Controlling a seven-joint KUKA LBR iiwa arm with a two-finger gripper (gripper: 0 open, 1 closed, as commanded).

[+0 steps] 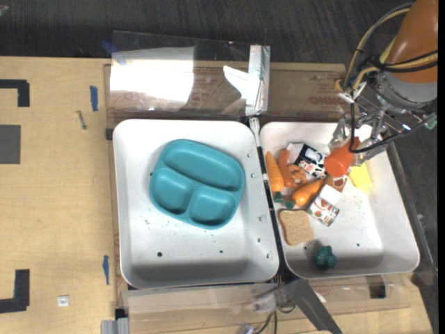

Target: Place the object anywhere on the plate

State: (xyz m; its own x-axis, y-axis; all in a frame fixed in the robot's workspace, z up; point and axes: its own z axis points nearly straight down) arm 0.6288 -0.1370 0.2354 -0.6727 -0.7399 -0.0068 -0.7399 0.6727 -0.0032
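From above, the bench [49,186] is pale, wood-toned board, matte, with a few black tape marks and small blue tape tabs along its left part. Behind it runs a dark, carpet-like floor [174,5]. A sheet of clear plastic [181,78] stands at the back of the bins, catching a bright glare, with a strip of silvery tape on its right edge.

Two shallow white bins sit touching side by side. The left bin [132,249] is smooth, glossy plastic with rounded corners and a few dark specks on its floor. In it lies the plate [197,181], a teal, rounded oblong with three moulded compartments, set slightly askew.

The right bin [389,242] holds a loose cluster of toy food: two orange carrots [277,172] near the shared wall, a tan slice of bread [297,227], a small dark green piece [324,257], a black-and-white carton [309,160], a red-and-white carton [325,208] and a yellow block [361,177].

The grey arm with its orange band [417,26] reaches in from the right, cables looping beside it. Its gripper [351,143] hangs over the right bin's back part, just above an orange-red rounded object [339,162] that lies in the pile. Whether the fingers are spread or pinching it, I cannot tell.
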